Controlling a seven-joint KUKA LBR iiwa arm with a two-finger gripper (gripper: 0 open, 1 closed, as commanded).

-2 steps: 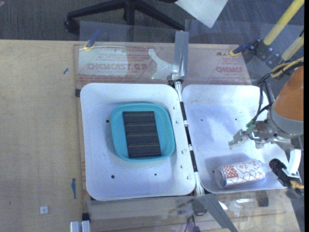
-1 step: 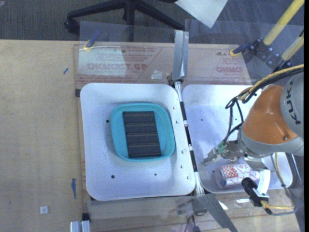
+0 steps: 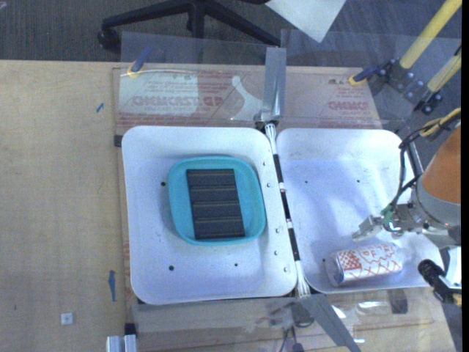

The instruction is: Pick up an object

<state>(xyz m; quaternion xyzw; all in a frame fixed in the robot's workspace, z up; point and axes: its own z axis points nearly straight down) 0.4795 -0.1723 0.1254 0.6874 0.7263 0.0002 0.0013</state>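
A red-and-white patterned can [image 3: 366, 262] lies on its side near the front edge of the right bin [image 3: 330, 174]. My gripper [image 3: 379, 224] reaches in from the right and hangs just behind the can's upper side, close to it but apart. Nothing can be seen held in it. A teal square dish [image 3: 217, 198] with a dark ridged insert rests in the middle of the left bin [image 3: 146, 255].
A metal divider [image 3: 286, 218] runs between the two bins. Cables and the arm's orange-banded wrist [image 3: 447, 171] crowd the right bin's right side. An office chair base [image 3: 194, 13] stands behind the bench, and yellow bars [image 3: 432, 28] sit at the back right.
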